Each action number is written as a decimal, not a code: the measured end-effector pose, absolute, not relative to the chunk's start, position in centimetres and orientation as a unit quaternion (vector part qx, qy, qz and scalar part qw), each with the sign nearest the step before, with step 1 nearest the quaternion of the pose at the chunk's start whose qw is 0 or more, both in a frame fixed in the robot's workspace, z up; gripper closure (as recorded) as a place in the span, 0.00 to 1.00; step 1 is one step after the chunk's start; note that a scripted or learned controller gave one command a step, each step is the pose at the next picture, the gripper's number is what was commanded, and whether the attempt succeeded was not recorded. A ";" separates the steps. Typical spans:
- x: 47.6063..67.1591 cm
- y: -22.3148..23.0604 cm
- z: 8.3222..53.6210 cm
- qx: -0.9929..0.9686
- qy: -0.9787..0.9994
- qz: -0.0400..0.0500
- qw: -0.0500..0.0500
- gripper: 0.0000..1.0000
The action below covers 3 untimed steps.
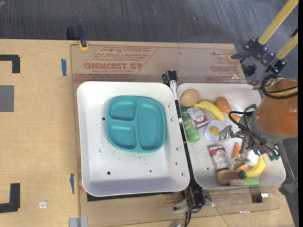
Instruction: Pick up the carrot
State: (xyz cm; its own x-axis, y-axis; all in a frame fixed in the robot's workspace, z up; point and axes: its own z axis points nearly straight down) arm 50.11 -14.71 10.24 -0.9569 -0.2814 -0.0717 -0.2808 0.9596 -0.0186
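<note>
- Two orange candidates in the right bin (279, 126), so check which one you're targeting.
- Best read for the carrot (223, 105): stubby tapered orange piece near the bin's far wall. It's just beside the yellow banana (211, 109) and lies flat.
- 2nd one: a thin orange sliver (236, 149) nearer the front, right by the gripper (247, 149). Too small to ID, could be another toy.
- Gripper is low over the front-right clutter, among cables and the wrist body. Spread or pressed together: can't tell from this angle. Nothing visibly pinched, so don't count it as a grasp.
- Step, my call: approach/positioning, pick not yet made. If the stubby piece is the target, the gripper is well apart from it.
- Next move needs a lift clear of the clutter, then a shift toward the far wall, lining up across the carrot's short axis before descending.
- Watch the banana touching-close on one side. There's little room there, so approach from the open side.
- Other neighbours: fried egg toy (215, 129), red-white packet (218, 156), 2nd banana (258, 167) under the wrist.
- Left bin (90, 126) holds the teal tray (136, 123). Not involved.
</note>
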 end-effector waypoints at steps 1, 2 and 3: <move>50.2 -15.6 10.1 -0.026 0.999 -0.004 0.027 0.00; 50.1 -16.6 9.9 0.062 0.998 0.001 0.020 0.00; 50.6 -16.6 11.2 0.062 0.998 0.000 0.029 1.00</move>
